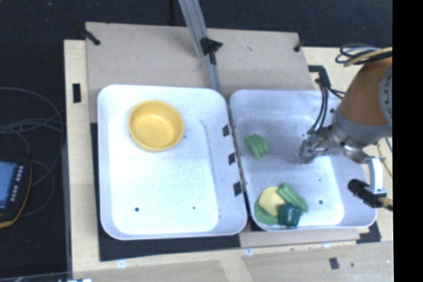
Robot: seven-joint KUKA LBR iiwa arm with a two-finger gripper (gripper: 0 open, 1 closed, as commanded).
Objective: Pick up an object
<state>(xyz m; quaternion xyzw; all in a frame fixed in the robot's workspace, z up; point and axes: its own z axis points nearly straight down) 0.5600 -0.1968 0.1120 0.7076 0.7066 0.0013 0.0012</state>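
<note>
Lowest in frame, a yellow, green and teal toy pile [280, 205] sits in the right bin [330, 208]. Left: yellow bowl [156, 125], upper left bin [165, 208]. Centre: green toy [257, 146]. Right: gripper [308, 154], grip indiscernible.

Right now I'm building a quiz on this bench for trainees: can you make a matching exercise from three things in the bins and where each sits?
Things:
1. yellow bowl
2. lone green piece
3. tool

Places:
A. right bin, near the divider
B. left bin, far part
C. over the middle of the right bin

Pairs: 1-B, 2-A, 3-C
</note>
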